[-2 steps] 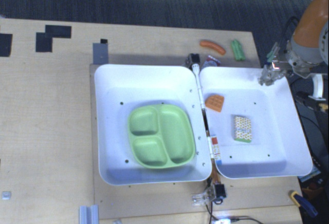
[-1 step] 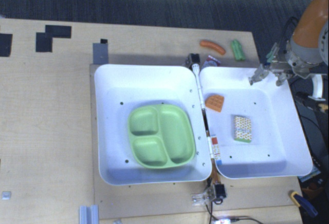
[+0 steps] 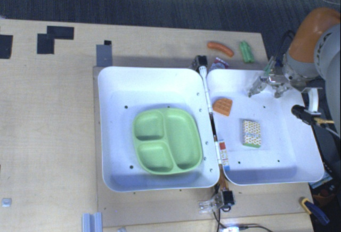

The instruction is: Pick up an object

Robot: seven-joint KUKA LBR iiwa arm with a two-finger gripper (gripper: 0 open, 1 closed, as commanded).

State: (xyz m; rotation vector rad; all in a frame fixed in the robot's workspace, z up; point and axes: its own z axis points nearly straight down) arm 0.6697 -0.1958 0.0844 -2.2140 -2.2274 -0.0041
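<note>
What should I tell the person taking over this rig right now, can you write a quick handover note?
End effector: over the upper part of the right bin, holding nothing.
Right bin: orange waffle-like piece near its left wall, patterned sponge-like block mid-bin, apart from each other.
Left bin: green divided plate.
Outside the bins, on the bench beyond them: orange sausage-shaped toy and green item.
Done: nothing lifted yet.
Left: grasp and raise one object; the waffle piece is nearest.
</note>
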